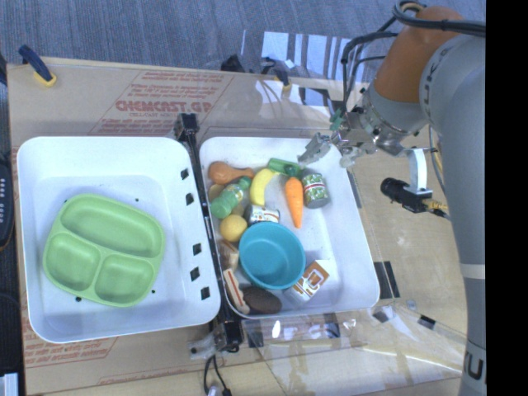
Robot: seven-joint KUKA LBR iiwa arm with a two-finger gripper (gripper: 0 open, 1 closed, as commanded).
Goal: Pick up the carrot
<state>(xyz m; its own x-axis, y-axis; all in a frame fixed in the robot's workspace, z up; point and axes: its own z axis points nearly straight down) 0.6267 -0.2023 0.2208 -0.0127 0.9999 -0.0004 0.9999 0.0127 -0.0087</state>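
Small orange toy carrot point(294, 200) lies free in the right white bin point(355, 246). Likely light, rigid, smooth plastic; grasp mid-body. Gripper point(327, 148) hovers nearby, fingers spread, empty.

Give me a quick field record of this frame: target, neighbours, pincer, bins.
target: carrot, right bin, lying with its green top away from the camera
neighbours: banana on its left, can on its right, blue bowl nearer the camera
pincer: above the right bin's far edge, holding nothing
carrot status: not grasped, apart from pincer
left bin: holds green plate
arm: enters from the right
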